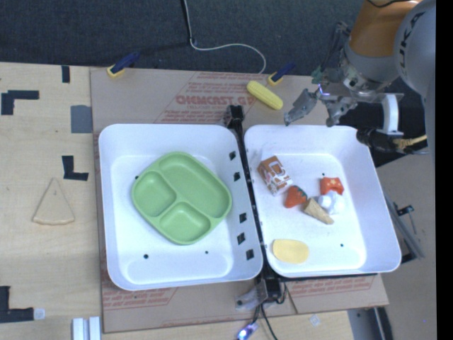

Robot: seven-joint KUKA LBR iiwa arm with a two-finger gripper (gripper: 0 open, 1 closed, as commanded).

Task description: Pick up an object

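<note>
My gripper [315,112] hangs above the far rim of the right bin [368,190], its two fingers [299,108] spread apart and open, with nothing between them. Below it, inside the right bin, lie a brown and white packet [274,174], a red strawberry-like piece [295,197], a small red item [330,185], an ice-cream cone toy [320,210] and a flat yellow piece [290,250]. All of them rest on the bin floor, apart from the gripper.
The left bin [117,190] holds a green divided plate [182,197]. A yellow corn-like object [265,95] lies on the cardboard behind the bins. A white cable [212,46] runs across the back. A clamp strip [241,183] joins the bins.
</note>
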